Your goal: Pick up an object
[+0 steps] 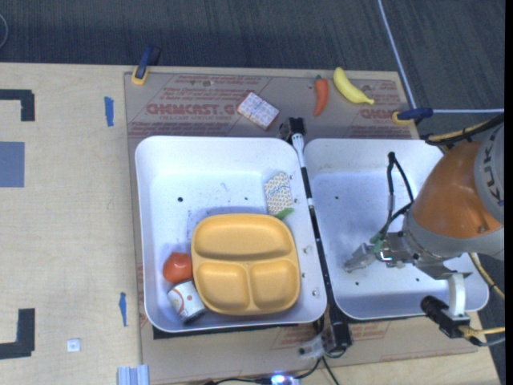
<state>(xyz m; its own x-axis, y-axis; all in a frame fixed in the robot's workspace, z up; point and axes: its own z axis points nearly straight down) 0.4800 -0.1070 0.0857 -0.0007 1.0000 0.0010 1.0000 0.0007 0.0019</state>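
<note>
A grey robot arm point(489, 175) with a broad orange band point(453, 199) above its wrist, black cables point(397, 187) looping beside it, ending in a small metallic gripper point(361, 257).

The grey arm with its orange band point(458, 203) is cut off by the right edge, so its upper links cannot be seen. Its two-finger gripper point(358, 257) is small and blurred, so whether anything sits between its tips cannot be told. Far to the gripper's left, the yellow three-compartment plastic tray point(244, 261) covers part of the orange-red round object point(176, 267) and the small white-and-orange cylinder point(183, 299), whose print is too small to read.
</note>
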